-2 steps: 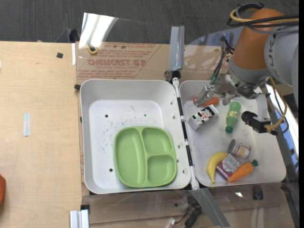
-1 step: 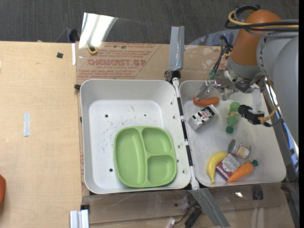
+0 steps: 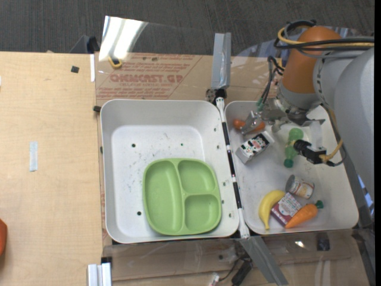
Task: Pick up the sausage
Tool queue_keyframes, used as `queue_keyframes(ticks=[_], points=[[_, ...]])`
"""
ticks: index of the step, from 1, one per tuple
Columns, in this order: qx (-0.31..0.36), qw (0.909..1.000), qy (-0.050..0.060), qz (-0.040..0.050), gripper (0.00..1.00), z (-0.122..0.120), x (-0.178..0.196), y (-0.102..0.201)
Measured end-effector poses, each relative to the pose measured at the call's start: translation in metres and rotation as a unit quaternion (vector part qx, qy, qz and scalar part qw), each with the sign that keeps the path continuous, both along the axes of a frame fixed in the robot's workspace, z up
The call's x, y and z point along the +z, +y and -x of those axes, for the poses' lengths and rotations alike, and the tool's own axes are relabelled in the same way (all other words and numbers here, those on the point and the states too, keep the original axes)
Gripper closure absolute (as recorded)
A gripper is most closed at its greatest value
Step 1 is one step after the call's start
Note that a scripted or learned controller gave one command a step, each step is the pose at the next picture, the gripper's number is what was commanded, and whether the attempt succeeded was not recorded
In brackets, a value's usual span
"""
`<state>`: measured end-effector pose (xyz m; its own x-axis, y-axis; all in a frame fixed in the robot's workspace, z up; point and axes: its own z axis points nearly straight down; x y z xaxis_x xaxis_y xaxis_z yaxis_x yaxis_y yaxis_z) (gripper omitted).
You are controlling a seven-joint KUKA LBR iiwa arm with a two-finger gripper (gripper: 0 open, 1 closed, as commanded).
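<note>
The worktop [image 3: 47, 159] is carrying two white bins side by side. The left bin [image 3: 119, 159] is holding a green divided plate [image 3: 181, 195]. The arm [image 3: 321, 58] is reaching into the right bin [image 3: 333, 189] from the right, and the gripper [image 3: 257, 123] is hovering at the bin's upper left corner; whether it is spread or pressed together cannot be told. A small orange-red piece, probably the sausage [image 3: 239, 124], is lying just beside the gripper, next to a small black-and-white carton [image 3: 255, 145]. Also lying in this bin are a banana [image 3: 269, 206], a carrot [image 3: 302, 214], a can [image 3: 300, 188] and a green bottle [image 3: 293, 145]. The sausage is judged light, smooth and likely to roll; gripping across its middle is advised.
</note>
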<state>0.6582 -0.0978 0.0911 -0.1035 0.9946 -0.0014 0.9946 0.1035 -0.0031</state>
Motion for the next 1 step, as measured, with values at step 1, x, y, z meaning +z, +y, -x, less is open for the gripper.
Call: queue_keyframes(ticks=[1], points=[[0.001, 1.0, 0.0, 0.0008, 1.0, -0.0003, 0.0089, -0.0001]])
